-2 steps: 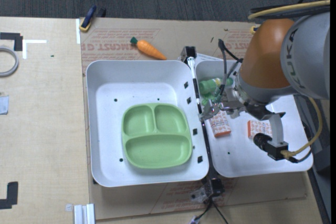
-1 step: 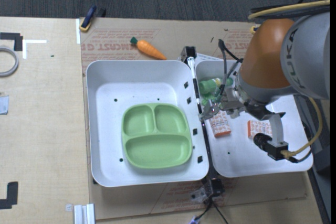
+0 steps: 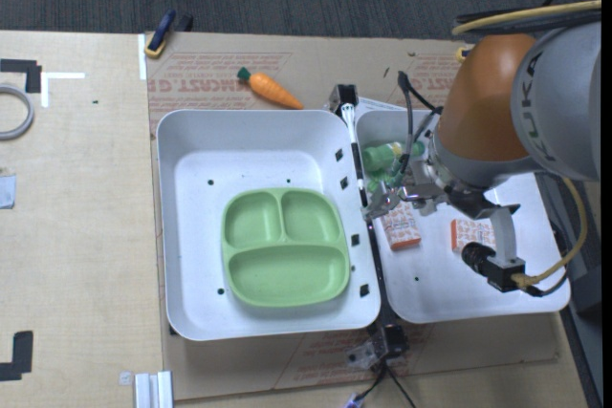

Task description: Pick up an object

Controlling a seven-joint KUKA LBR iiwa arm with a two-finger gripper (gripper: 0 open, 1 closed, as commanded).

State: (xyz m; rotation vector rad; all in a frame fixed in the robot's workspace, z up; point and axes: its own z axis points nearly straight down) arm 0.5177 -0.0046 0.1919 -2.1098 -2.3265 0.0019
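In the right bin [image 3: 478, 301], near its left wall, lies a small carton [image 3: 402, 229] with red and white print, flat on the bin floor. Just above it, toward the bin's far left corner, sits a green object [image 3: 382, 155], perhaps a bottle or a toy vegetable; the arm hides part of it, so its kind stays uncertain. A second red-and-white packet [image 3: 469, 232] lies to the right of the carton, partly covered by the arm's hardware.

The end effector [image 3: 390, 196] hangs low over the left side of this bin, just above the carton and beside the green object. Whether its fingers are spread or pressed together cannot be told from this angle, and nothing can be seen held. The grey arm [image 3: 564, 100] with its orange band [image 3: 488, 100] fills the upper right of the view, and a black cable fitting [image 3: 492, 268] hangs over the bin's middle.

The left bin [image 3: 191, 301] touches the right one along their shared edge and holds a light green divided plate [image 3: 285, 246] with three compartments, lying flat near the middle.

Outside the bins, on the cardboard sheet [image 3: 220, 72] that covers the worktop [image 3: 76, 205], a toy carrot [image 3: 271, 88] lies just beyond the left bin's far rim. A blue and yellow item [image 3: 161, 32] rests at the cardboard's far left corner.
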